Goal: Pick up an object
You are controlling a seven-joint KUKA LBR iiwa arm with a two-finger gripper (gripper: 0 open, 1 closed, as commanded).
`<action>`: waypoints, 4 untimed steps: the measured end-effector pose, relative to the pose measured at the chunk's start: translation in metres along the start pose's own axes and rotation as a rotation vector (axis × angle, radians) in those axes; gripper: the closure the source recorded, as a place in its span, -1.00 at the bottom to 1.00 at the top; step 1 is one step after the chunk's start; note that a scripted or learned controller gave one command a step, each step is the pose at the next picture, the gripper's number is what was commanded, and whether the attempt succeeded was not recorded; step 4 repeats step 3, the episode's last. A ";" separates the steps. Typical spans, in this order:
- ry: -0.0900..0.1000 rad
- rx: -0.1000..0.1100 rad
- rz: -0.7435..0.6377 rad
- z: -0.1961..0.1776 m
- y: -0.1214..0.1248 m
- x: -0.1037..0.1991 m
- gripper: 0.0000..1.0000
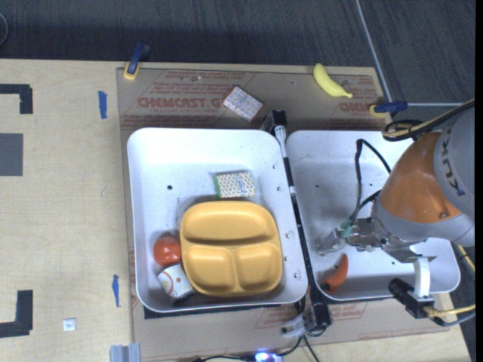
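Reaching in from the right, the tool sits low in the right bin, pointing left; whether it is open or closed cannot be told. An orange-red object lies just below it, near the bin's front wall. In the left bin, a yellow divided tray lies beside a small patterned packet, a red ball and a white-and-orange toy.

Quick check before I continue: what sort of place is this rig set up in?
Most likely a robotics lab bench for bin-picking tests: two white bins on a board held by clamps, blue tape marks on the bench, and toy items like a yellow tray and banana.
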State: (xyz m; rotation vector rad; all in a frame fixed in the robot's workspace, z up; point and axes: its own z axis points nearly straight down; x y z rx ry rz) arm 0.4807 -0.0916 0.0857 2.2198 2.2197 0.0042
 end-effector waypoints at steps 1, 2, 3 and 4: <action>0.000 0.000 0.000 0.000 0.000 0.000 -1.00; 0.000 0.000 0.000 0.000 0.000 0.000 -1.00; 0.000 0.000 0.000 0.000 0.000 0.000 -1.00; 0.000 0.000 0.000 0.000 0.000 0.000 -1.00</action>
